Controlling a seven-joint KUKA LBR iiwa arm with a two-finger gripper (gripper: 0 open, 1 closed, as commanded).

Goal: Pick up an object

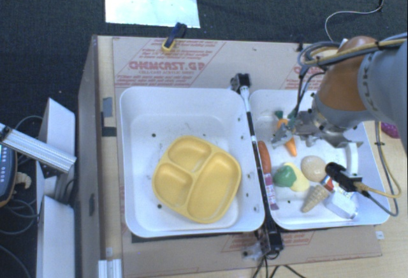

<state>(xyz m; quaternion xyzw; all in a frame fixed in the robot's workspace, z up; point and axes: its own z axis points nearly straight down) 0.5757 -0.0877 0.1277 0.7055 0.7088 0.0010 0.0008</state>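
The arm reaches in from the right, and its tool (287, 136) is low over the upper part of the right bin (268, 103). The tool seems to be just beside a small orange carrot-like piece (291, 147), maybe touching it, but I cannot tell how wide the tool is or if it has anything in its grip.

The other toy foods lie in the lower part of the same bin: a long orange piece (264, 157) near the left wall, a green piece (285, 175), a pale egg-like piece (313, 168), and a cone (314, 198).

The left bin (143, 101) carries a yellow divided plate (196, 178).
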